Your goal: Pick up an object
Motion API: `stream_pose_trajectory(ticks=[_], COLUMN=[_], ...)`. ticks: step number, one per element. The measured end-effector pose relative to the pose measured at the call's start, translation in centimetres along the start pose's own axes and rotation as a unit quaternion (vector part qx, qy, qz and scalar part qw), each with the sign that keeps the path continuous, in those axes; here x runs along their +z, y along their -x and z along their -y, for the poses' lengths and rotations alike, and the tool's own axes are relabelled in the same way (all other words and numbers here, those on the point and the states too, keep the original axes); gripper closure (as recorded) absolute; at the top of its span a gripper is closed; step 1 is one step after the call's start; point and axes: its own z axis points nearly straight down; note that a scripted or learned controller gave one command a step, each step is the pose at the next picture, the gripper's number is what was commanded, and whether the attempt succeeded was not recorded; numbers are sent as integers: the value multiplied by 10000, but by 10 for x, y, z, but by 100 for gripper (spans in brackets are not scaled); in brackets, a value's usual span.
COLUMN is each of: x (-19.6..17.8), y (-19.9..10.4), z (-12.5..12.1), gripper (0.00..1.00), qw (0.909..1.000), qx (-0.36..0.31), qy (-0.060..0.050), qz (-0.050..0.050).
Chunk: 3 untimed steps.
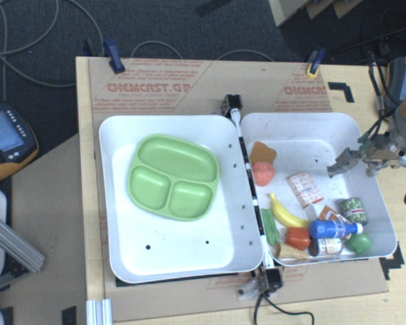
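The right bin [304,128] holds several small items: a pink ball [262,174], a brown-orange piece [262,152], a white and red packet [304,188], a banana [287,213], a blue-capped bottle [331,230], a green can [352,210], a green ball [360,242] and a red toy [298,237]. My gripper [353,170] hangs over that bin's right side, above bare white floor, up and right of the packet. Its fingers are spread open with nothing between them.
The left bin [122,235] carries a green divided plate [174,178]. A black clip [232,104] sits at the top of the wall between the bins. Blue clamps [112,55] hold the cardboard base. Cables and a handheld pendant [7,137] lie off the bench at left.
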Motion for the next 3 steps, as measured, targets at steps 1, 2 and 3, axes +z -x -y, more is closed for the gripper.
stream_pose_trajectory(ticks=[1,2,3], x=[96,2,27], y=[-85,-16,-69], z=[-10,-33,-50], gripper=[0,0,0], qw=[10000,10000,10000], qx=[-10,7,-7], qy=[-11,21,-12], qz=[-9,15,-13])
